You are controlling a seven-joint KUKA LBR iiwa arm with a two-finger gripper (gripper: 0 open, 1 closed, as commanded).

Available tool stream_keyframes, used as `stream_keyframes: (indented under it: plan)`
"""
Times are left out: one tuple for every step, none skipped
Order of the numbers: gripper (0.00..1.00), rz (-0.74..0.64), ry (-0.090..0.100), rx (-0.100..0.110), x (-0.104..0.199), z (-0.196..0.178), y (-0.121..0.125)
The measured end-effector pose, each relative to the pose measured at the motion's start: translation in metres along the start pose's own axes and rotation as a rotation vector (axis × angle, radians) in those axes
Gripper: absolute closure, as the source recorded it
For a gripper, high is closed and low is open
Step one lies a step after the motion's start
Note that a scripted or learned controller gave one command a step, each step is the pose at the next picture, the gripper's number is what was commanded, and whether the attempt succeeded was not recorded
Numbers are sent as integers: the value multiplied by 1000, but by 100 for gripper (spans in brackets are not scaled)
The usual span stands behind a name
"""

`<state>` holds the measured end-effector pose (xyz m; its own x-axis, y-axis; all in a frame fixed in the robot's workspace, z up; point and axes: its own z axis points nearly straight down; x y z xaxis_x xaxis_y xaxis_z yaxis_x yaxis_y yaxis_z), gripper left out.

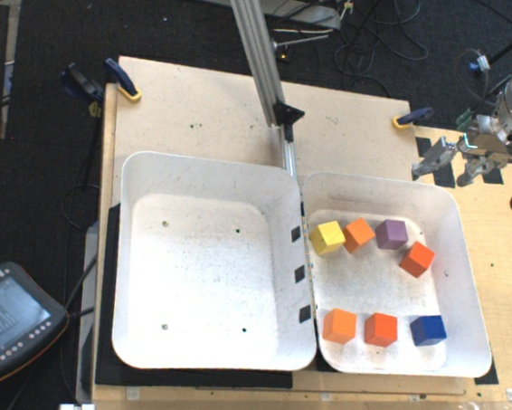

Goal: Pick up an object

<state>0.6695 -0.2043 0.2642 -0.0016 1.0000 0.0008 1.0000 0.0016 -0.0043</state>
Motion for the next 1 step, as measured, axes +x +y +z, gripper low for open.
stream_keyframes:
  plan:
    - [0,-2,-2,-4,0,-4,1]
